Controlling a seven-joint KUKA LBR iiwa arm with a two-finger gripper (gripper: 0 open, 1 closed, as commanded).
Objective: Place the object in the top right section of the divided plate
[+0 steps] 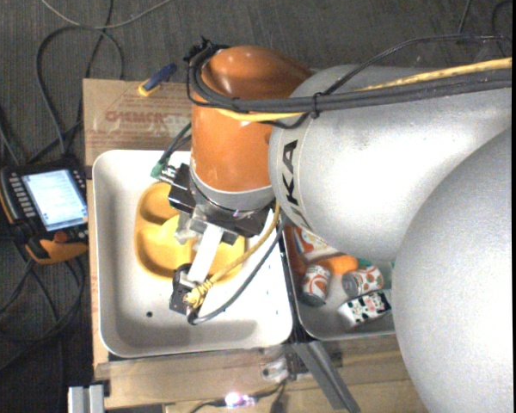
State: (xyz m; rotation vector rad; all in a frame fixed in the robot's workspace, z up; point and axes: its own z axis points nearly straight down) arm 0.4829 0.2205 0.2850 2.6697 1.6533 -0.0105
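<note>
A yellow divided plate (153,231) lies in the left white bin (120,317), toward its far left side. The arm's orange-banded wrist hangs right over the plate and hides most of it, so the sections cannot be told apart. The gripper (196,231) points down at the plate's right part, under the wrist. Whether anything is in the gripper cannot be told. No loose object shows on the visible part of the plate.
The right bin (303,321) holds several small things: an orange and white can (316,284), another can (363,279) and a white packet (365,306). A handheld screen (52,198) lies on the floor left of the bench. A cardboard sheet (129,119) lies behind the left bin.
</note>
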